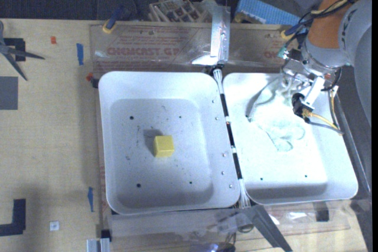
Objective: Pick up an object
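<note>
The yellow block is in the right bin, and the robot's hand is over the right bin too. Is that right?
No. The camera view shows the yellow block in the left bin; the gripper is over the right bin, as you said.

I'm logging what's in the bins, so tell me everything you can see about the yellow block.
The yellow block is small, boxy and plain yellow all over, with a matte surface; what it is made of I cannot tell. It looks whole, with square edges. It lies flat, a broad face up, near the middle of the white bin on the picture's left, and a soft grey shadow falls beside it. Only the bin's floor touches it.
</note>
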You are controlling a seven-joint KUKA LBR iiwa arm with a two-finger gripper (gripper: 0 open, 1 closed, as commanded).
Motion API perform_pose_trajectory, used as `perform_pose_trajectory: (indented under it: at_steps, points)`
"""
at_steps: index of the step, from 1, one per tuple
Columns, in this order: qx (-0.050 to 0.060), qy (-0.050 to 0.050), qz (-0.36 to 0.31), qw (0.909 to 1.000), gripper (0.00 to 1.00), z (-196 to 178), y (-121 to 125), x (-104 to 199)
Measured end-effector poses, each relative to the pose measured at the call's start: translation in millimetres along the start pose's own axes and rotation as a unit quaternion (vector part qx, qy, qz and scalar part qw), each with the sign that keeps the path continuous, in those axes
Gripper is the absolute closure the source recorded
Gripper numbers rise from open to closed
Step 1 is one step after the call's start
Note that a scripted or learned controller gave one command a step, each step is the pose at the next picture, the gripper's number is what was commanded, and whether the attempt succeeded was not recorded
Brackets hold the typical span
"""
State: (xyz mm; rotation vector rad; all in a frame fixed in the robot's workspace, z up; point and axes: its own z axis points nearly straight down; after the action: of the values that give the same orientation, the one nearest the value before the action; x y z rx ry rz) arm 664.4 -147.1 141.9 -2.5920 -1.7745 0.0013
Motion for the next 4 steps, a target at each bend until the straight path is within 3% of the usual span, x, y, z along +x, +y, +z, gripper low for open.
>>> perform_pose_trajectory:
  at_steps: [1,2,3,4]
  points:
    - [-0.001,0.0,0.163,0.9866,1.0,-9,-3,16]
    - [0.0,0.0,0.458,0.8891,1.0,-11,-3,-54]
    - [0.002,0.0,0.48,0.8771,1.0,14,-69,-49]
    - [0.0,0.0,0.477,0.8787,1.0,-73,-29,6]
